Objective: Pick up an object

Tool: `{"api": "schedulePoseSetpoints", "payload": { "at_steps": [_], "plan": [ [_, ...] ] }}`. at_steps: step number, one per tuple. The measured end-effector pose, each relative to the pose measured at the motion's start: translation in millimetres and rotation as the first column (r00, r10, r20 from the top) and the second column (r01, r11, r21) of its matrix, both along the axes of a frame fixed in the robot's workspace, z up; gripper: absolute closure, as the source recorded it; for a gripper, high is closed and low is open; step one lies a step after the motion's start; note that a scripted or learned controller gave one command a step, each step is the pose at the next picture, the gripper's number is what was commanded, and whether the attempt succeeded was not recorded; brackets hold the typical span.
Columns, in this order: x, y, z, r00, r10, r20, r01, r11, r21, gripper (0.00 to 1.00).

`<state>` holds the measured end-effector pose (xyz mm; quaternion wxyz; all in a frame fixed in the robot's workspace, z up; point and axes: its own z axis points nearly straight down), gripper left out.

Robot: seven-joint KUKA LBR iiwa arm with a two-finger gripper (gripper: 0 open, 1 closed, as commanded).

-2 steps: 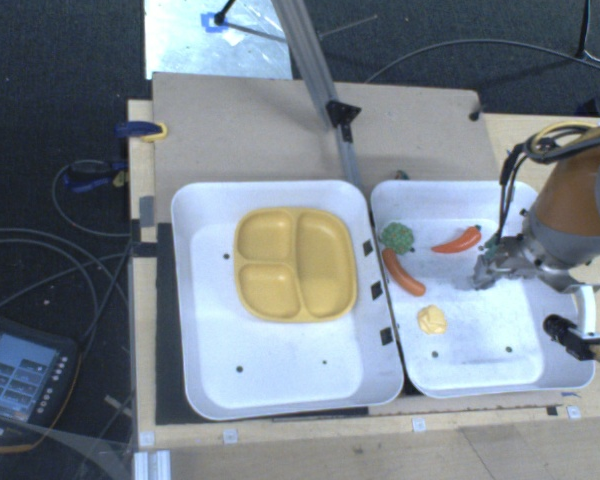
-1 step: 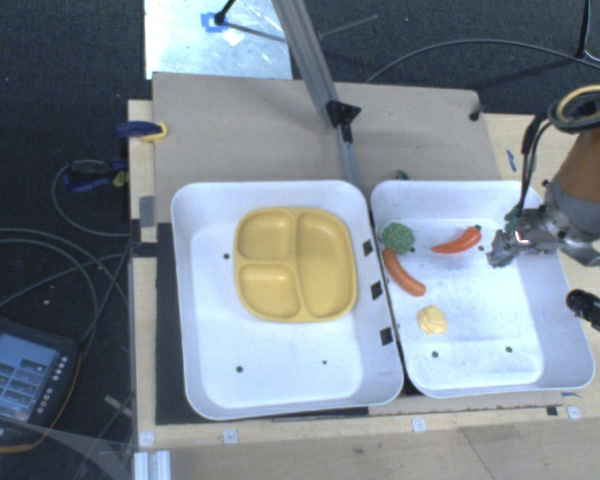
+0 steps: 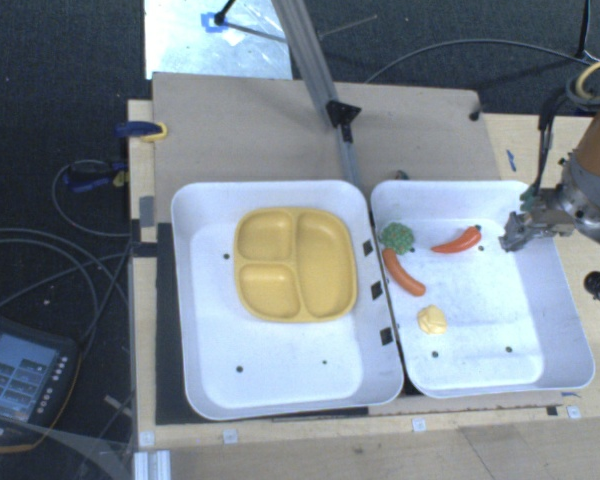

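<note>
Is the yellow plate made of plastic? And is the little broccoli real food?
The yellow divided plate looks like moulded plastic: smooth, one even colour, soft shine, rounded compartments. The broccoli seems a toy, probably plastic or rubber, since its green is flat and uniform, though it is too small to be sure.

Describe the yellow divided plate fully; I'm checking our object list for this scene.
The yellow divided plate looks like matte plastic, a rounded square with three compartments: two smaller ones on the left and one long one on the right. It lies flat and upright, slightly rotated, in the upper middle of the left white bin, with nothing in it or touching it besides the bin floor.
</note>
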<state>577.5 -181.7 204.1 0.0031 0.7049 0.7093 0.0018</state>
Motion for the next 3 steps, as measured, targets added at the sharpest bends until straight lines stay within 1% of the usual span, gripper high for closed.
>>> {"api": "schedulePoseSetpoints", "payload": {
  "at_steps": [1, 2, 3],
  "plan": [
    [4, 2, 65, 1.0, 0.001, 0.002, -0.001, 1.0, -0.001, 1.0],
    [5, 2, 77, 1.0, 0.001, -0.002, -0.001, 1.0, 0.001, 1.0],
    [16, 53, 81, 1.0, 0.004, -0.004, -0.004, 1.0, 0.003, 1.0]
  ]
}}
